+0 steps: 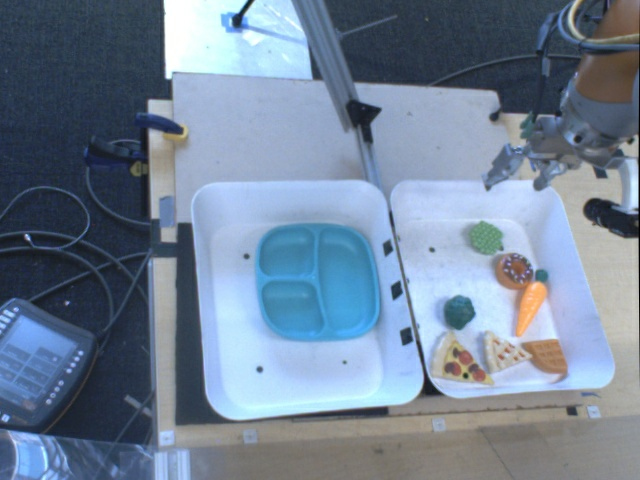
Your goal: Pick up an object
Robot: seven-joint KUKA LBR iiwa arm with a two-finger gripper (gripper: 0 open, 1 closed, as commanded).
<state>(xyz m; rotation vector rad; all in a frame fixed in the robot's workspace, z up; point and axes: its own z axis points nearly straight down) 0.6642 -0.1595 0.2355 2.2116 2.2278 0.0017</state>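
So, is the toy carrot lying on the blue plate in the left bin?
No, the carrot lies in the right bin, beside the donut, while the blue plate sits in the left bin.

You have seven toy foods loose in right bin (570, 230): green leafy piece (487, 237) at back, donut (515, 270), carrot (530, 306) lying lengthwise, dark green lump (459, 311), pizza slice (458, 358), waffle wedge (504, 352), brown piece (548, 356) at front.
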